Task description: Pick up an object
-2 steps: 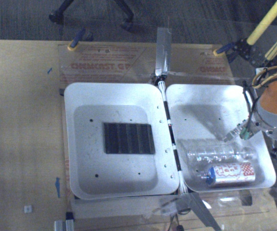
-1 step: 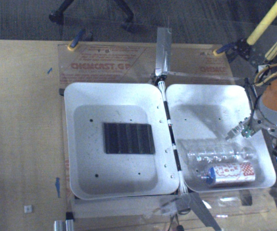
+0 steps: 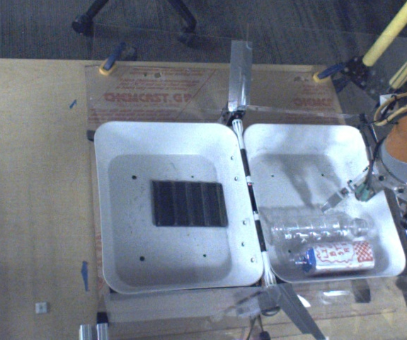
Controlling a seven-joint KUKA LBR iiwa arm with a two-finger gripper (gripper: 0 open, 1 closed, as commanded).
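Two white bins side by side on bench. Left bin (image 3: 118, 154): dark ribbed pad (image 3: 189, 203) lying flat at centre of floor. Right bin (image 3: 295, 144): clear plastic bottle (image 3: 316, 228) lying on side near front; tube (image 3: 336, 256), white with red pattern and blue cap, just in front of it, against front wall. Arm (image 3: 405, 147) enters from right. Gripper (image 3: 337, 200) low over right bin, just above bottle, nothing seen between tips. Open or closed: cannot tell.
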